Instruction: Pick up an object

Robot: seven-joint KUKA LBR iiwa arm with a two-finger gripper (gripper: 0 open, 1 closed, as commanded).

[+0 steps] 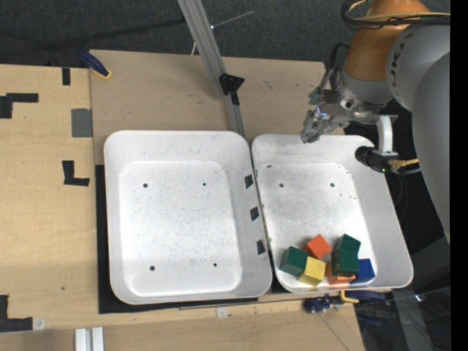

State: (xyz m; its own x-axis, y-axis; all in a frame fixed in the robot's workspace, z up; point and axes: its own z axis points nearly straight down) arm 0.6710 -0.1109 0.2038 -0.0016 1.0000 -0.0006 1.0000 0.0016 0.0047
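Several small blocks lie clustered in the near corner of the right bin (pixel 380 196): an orange block (pixel 318 246), a yellow one (pixel 314 270), a dark green one (pixel 294 259), a second green one (pixel 348 253) and a blue one (pixel 364 270). My gripper (pixel 314 131) hangs over the far rim of the right bin, well away from the blocks, with nothing visible between its fingers. The orange-banded wrist (pixel 373 57) rises behind it at the upper right.
The left bin (pixel 117 196) sits beside the right one. A slanted metal pole (pixel 208 42) crosses above the gap between the bins, ending at a black clamp (pixel 231 84). Black tape marks and a blue-and-yellow clip (pixel 95 63) lie on the bench at the left.
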